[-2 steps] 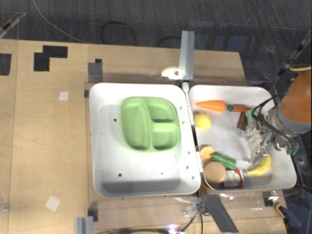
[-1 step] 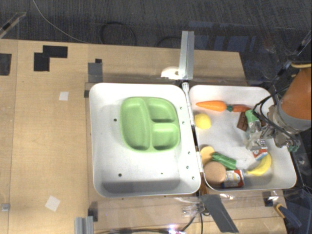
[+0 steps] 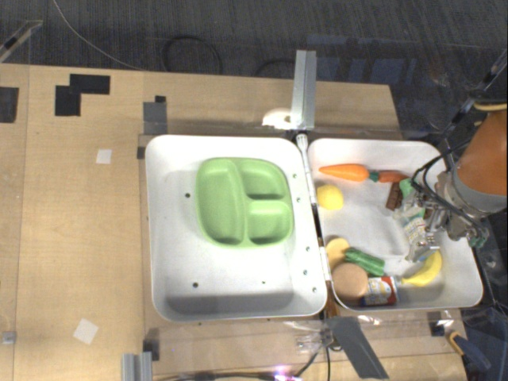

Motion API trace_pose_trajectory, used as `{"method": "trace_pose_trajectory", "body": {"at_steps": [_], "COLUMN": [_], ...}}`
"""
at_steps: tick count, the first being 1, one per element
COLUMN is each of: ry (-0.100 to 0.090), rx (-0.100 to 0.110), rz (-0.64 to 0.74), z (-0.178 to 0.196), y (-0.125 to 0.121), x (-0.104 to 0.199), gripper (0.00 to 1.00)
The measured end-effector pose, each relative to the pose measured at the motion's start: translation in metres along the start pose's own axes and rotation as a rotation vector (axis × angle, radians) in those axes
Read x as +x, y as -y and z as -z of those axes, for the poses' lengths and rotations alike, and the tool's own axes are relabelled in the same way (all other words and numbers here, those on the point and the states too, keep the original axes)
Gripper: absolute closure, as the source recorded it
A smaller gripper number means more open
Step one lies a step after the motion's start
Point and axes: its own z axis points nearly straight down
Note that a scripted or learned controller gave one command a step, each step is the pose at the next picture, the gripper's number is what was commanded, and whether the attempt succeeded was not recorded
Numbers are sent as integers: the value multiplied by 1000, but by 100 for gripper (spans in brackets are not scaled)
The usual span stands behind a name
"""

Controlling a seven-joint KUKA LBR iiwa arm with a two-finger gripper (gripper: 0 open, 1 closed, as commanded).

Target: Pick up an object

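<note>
The gripper (image 3: 419,230), grip state unclear, hangs at the right bin's (image 3: 373,151) three o'clock wall, above the banana (image 3: 425,271).

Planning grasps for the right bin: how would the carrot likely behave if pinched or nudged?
The carrot looks rigid and smooth, probably a light plastic toy, so it may slip. Its tapered round body lies flat on the bin floor, so a sideways nudge would likely roll it.
</note>
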Motion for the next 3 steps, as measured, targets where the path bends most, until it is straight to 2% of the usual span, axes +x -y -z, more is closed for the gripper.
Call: {"method": "trace_pose_trajectory", "body": {"at_steps": [1,2,3], "ry": [0,1,2], "rx": [1,2,3], "rz": [57,358,545], "z": [-16,-15,-15], "y": [1,2,-9], "x": [30,34,38], "gripper": [0,0,0]}}
